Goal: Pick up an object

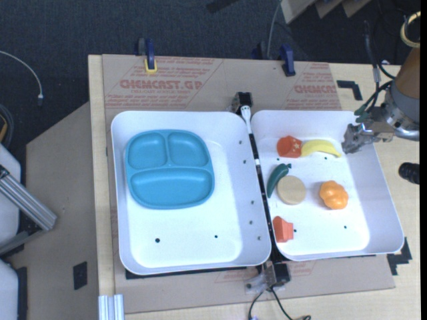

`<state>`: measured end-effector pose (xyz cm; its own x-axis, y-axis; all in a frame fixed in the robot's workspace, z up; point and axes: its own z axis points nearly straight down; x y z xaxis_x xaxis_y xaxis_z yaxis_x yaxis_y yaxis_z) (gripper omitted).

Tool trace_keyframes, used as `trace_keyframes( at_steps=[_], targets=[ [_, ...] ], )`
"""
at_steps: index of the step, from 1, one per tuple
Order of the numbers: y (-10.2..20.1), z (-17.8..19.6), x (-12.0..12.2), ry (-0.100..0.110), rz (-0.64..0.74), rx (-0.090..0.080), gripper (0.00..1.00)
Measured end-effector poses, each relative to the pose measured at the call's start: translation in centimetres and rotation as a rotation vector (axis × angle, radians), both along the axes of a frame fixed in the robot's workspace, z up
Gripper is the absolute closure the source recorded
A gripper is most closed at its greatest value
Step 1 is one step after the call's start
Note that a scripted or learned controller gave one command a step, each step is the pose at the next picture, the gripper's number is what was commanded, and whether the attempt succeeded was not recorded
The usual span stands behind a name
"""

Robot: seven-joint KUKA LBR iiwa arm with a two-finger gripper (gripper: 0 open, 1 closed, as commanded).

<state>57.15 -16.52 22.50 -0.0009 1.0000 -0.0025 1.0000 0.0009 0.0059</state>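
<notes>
1. Tool (352, 141): above the right bin's (373, 199) far right part, just right of the banana (321, 148); grip state cannot be determined.
2. Tomato (289, 146): touching the banana's left end.

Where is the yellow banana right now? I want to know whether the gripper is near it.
In the camera view, the yellow banana lies near the back of the right white bin, touching the red tomato on its left, with the gripper just to its right.

fixed overhead camera, slanted down, both bins (133, 179)
</notes>
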Motion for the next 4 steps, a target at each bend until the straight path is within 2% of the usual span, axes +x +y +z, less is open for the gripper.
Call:
trace_keyframes(
  at_steps=[1, 2, 4],
  targets=[
    [4.9, -0.9, 0.3, 0.007, 0.003, 0.003, 1.00],
    [10.3, 0.2, 0.5, 0.004, 0.003, 0.003, 1.00],
    [21.5, -1.6, 1.8, 0.006, 0.005, 0.004, 1.00]
  ],
)
